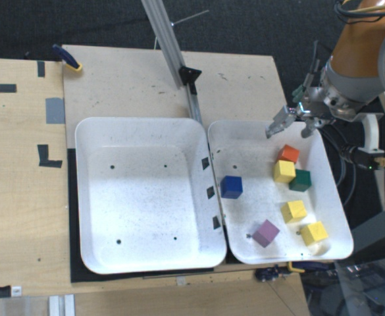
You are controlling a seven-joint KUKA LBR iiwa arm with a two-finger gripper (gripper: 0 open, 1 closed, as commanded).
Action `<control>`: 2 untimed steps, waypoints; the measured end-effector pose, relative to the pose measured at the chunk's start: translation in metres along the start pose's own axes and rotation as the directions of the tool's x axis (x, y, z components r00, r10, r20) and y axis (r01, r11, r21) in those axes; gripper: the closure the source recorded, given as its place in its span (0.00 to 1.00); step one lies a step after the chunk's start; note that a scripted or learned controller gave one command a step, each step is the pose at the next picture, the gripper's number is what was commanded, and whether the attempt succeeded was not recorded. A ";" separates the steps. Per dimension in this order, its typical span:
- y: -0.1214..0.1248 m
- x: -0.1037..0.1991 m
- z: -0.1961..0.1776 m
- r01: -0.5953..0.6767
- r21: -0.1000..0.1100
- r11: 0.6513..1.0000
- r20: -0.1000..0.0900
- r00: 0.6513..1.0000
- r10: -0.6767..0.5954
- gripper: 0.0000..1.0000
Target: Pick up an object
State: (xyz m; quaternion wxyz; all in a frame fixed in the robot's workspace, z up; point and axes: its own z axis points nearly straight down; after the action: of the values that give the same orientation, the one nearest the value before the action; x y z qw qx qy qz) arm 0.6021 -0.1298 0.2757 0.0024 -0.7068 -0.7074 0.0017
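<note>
Camera view: gripper (289,125) was seen spread, nothing held; orange cube (289,154), touching yellow cube (283,171), could be nudged aside.

No text, label, brand or number can be read anywhere. The blocks in the right bin (332,196) have plain faces, no letters. The dark tape pieces (45,155) on the surface (21,176) are only shapes, not signs. Both bins have no markings.
</note>
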 end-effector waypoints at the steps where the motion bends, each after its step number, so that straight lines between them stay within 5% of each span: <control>1: 0.001 0.000 -0.003 0.002 -0.005 1.000 0.001 1.000 -0.002 0.00; 2: 0.004 -0.001 0.061 0.000 0.002 1.000 0.001 1.000 0.000 0.00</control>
State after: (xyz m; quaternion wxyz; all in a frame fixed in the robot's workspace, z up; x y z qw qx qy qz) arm 0.6053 -0.1305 0.2146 0.0028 -0.7067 -0.7075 0.0029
